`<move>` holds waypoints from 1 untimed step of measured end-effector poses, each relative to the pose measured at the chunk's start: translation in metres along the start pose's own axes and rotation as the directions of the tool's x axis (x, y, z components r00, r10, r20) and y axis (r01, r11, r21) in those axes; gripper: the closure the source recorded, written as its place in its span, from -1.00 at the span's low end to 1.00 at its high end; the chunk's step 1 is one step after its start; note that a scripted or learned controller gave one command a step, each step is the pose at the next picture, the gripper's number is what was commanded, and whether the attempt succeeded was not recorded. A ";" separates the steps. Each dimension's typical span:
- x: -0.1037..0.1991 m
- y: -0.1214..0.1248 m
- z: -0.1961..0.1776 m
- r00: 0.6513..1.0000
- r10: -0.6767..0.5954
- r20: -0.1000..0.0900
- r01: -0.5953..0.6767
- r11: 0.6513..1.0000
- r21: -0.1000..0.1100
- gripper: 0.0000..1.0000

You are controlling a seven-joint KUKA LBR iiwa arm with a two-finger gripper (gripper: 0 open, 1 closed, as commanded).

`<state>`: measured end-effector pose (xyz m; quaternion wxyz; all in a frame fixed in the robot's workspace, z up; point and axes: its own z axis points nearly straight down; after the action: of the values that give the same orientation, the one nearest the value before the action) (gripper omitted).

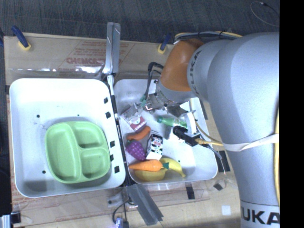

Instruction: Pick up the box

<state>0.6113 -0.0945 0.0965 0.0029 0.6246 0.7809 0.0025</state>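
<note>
Box [155, 147] sits in the right bin [205, 167], a small carton with dark and white print, standing slightly tilted among the toy food in the near half of that bin. Its long axis runs roughly from the far side of the bin toward the near side, leaning a little toward the view's left at the bottom. Purple grapes [135, 150] lie just beside it on the left, an orange carrot [146, 166] and a yellow banana [174, 166] crowd its near end, and an orange-red piece [137, 133] lies just beyond its far left corner.

The gripper [148, 103] hangs over the far part of the same bin, below the orange band of the arm [247, 103], above a crumpled packet with red print [135, 119]. From the gripper, the box lies toward the near edge of the bin and very slightly to the view's right, with the packet and the orange-red piece between the two. Whether the gripper is released or clenched cannot be told from here, and nothing can be seen caught in it.

The coming move, as I judge it, is a short shift toward the near edge, then a descent with the grip set across the box's narrow width, where the grapes leave little room.

The left bin [28, 94] holds a green divided tray [78, 152].
</note>
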 end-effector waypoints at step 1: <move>-0.007 0.013 0.000 1.000 0.001 -0.002 -0.001 1.000 0.002 -1.00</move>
<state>0.6260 -0.0984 0.0963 0.0016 0.6252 0.7805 0.0022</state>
